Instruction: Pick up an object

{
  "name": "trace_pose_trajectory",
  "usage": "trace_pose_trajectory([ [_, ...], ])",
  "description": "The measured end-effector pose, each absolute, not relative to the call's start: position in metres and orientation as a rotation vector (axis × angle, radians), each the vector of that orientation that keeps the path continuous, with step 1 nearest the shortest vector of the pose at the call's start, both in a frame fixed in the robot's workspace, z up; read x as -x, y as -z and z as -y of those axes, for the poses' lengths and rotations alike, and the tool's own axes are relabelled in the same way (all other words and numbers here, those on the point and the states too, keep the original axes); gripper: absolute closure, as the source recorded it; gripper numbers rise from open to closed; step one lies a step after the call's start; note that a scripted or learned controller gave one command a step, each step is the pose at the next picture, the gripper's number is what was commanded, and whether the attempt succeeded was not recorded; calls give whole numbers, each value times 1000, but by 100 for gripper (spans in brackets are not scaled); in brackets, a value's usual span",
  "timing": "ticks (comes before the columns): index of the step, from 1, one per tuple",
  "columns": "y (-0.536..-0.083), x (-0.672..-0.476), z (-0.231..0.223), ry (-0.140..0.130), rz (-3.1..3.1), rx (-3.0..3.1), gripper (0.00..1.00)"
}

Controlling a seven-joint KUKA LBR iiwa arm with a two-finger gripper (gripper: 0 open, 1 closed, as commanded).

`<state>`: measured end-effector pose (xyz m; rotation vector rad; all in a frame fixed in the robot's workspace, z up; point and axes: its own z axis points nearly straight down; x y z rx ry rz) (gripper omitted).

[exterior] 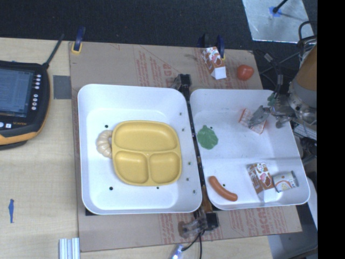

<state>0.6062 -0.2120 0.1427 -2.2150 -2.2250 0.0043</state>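
While the gripper [262,115] hung by the right bin's [226,99] far-right rim, jaws apart w/ a small red-white packet [252,120] just left, approx. between them.

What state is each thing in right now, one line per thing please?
Yellow divided tray: lying flat in the left bin.
Pale pastry: against the tray's left edge.
Green leafy piece: on the right bin floor.
Hot dog: lying loose.
Small can: on its side.
Red-and-white packet: at the gripper, grasp unclear.
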Motion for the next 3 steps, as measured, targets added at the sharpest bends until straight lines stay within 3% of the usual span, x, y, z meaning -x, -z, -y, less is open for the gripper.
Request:
trace_pose_trajectory([
  [1,-130,-656,194,-2,2225,2216,0],
  [2,-159,-601,155,-4,2225,2215,0],
  [3,-111,-656,187,-4,2225,2215,0],
])
